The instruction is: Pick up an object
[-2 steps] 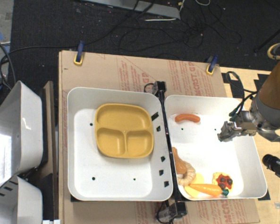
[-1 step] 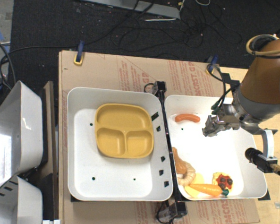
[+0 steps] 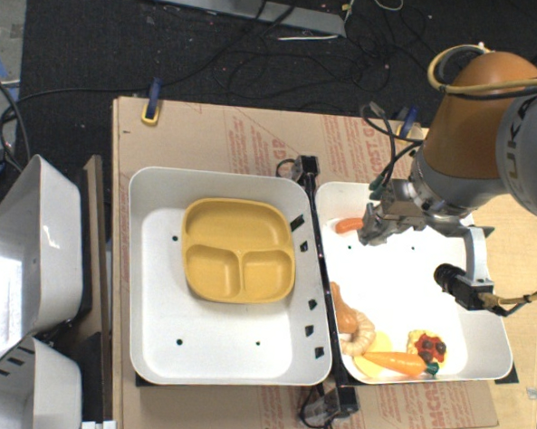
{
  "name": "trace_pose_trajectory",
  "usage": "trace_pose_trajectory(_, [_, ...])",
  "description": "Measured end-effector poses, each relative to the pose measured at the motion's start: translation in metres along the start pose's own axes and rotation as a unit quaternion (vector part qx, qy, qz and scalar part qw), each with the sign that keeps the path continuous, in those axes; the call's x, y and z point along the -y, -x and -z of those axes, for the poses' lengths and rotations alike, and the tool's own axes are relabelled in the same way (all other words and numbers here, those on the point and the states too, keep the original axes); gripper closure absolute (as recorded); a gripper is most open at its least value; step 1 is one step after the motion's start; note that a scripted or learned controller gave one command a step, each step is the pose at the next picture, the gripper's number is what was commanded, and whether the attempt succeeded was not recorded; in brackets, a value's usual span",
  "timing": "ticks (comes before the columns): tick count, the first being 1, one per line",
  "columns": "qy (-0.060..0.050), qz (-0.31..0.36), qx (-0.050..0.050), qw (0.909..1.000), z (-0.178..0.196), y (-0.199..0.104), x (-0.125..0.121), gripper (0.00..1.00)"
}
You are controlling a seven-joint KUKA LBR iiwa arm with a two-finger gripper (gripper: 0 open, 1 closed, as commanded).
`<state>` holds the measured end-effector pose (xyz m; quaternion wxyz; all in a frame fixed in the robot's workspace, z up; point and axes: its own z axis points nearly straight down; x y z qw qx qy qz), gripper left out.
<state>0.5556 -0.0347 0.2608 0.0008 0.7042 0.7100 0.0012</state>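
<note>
The pick looks to be at its approach stage, with nothing lifted as far as can be seen. The pincer (image 3: 376,232) hangs over the far left part of the right bin (image 3: 481,304), just beside a small orange-red piece (image 3: 347,226) that lies against the bin's far left wall. Whether its fingers are wide or narrow I cannot tell, since the grey wrist hardware covers them from above. No object shows between them, so the grasp itself seems not yet made, and lifting is all still to do.

The other candidates lie along the near edge of the right bin: a pale, lumpy toy (image 3: 352,325) (possibly a shrimp or a piece of chicken), a smooth tapering carrot (image 3: 394,361), a flat yellow piece (image 3: 380,345) under it, and a small yellow item with red and dark dots (image 3: 426,346) at the near right. All look like glossy moulded plastic play food.

The left bin (image 3: 151,274) carries a mustard-yellow tray (image 3: 239,251) with three compartments and rounded corners, matt and rigid-looking. Both bins are shallow white plastic with soft rounded rims, standing on a worktop (image 3: 219,138) of brown board printed with red lettering.
</note>
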Motion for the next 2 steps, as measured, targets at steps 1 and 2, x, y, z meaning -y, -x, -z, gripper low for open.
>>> trace_pose_trajectory(1, [0.0,0.0,0.0,1.0,0.001,-0.044,-0.016,1.0])
trace_pose_trajectory(2, [0.0,0.0,0.0,1.0,0.001,-0.102,-0.033,1.0])
